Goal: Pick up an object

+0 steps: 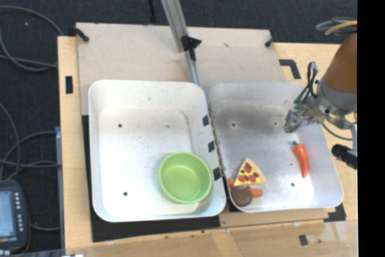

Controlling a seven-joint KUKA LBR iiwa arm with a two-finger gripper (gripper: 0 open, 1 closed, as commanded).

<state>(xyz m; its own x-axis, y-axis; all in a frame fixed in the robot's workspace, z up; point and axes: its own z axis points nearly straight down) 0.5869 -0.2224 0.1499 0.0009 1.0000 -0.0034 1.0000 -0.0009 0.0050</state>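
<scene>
1. Arm [340, 72] reaches in from the right, orange band above the wrist, and sits over the upper right part of the right bin [252, 99].
2. Claw [293, 122] is low over the bin floor, just above and left of the toy carrot [301, 159]. Nothing visible between the fingers, so I judge it empty. How far open it is: can't tell, tips are too small and blurred.
3. Candidate things, all in the right bin: the carrot lies near the right wall, roughly lengthwise top to bottom. Toy pizza slice [249, 173] sits near the bottom left corner, with a small brown round piece [242, 195] just below it and touching or nearly so. A small orange bit [257, 192] is beside the brown piece; can't identify it.
4. Left bin [120, 105] holds a green bowl [185, 177], upright, near its bottom right corner. It's well apart from the claw.
5. Judgement: carrot is the nearest target. It lies apart from the other items with free floor on both long sides, so a pinch across its narrow width looks workable.
6. Risk: it is close to the bin's right wall, so there's less room for the finger on that side. The pizza cluster is crowded into a corner and makes a harder grasp.
7. Both bins sit on the surface [156, 51]; a metal pole [171, 3] rises behind them.
</scene>
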